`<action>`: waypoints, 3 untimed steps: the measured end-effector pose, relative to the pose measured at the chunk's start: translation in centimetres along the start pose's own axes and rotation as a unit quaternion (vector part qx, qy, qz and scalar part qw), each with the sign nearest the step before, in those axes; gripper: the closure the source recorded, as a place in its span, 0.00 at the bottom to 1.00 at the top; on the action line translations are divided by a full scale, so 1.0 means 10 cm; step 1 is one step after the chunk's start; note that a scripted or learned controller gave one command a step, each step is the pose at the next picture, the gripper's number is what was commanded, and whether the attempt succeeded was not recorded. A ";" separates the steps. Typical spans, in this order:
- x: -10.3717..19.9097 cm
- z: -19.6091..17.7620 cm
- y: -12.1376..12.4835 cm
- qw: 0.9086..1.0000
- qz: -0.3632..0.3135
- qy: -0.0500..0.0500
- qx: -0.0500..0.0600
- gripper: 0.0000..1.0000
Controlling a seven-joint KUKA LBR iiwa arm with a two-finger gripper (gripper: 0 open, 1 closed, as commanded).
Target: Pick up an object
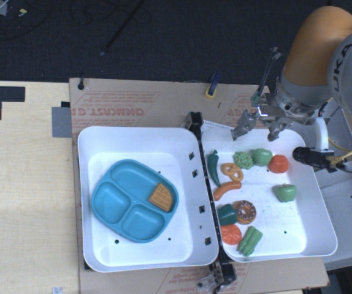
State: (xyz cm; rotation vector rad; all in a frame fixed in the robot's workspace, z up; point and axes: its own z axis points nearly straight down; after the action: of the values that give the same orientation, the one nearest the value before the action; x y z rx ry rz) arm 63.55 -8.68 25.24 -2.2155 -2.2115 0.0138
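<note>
Dark floor behind tabletop; gripper jaws spread, holding nothing, above right bin; crowded toy food risks glancing grasp.

Grey arm from the right, hand lowered, fingers spread apart, empty.

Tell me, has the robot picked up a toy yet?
Not yet. The metal claw hangs open above the far edge of the right white bin, with nothing between its fingers. All the toy food is lying in that bin, like the round red tomato and the green broccoli nearest the claw. Left to do: come down, close on one toy and lift it.
</note>
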 end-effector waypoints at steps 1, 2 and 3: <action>0.00 -0.07 0.02 1.000 -0.001 -0.001 -0.006 0.00; 0.00 0.36 0.05 1.000 -0.001 -0.001 -0.004 0.00; 0.04 0.98 0.12 1.000 -0.002 0.000 -0.004 0.00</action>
State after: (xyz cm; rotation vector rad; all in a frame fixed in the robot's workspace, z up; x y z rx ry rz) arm 64.63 -8.27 15.45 -2.2156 -2.2196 0.0065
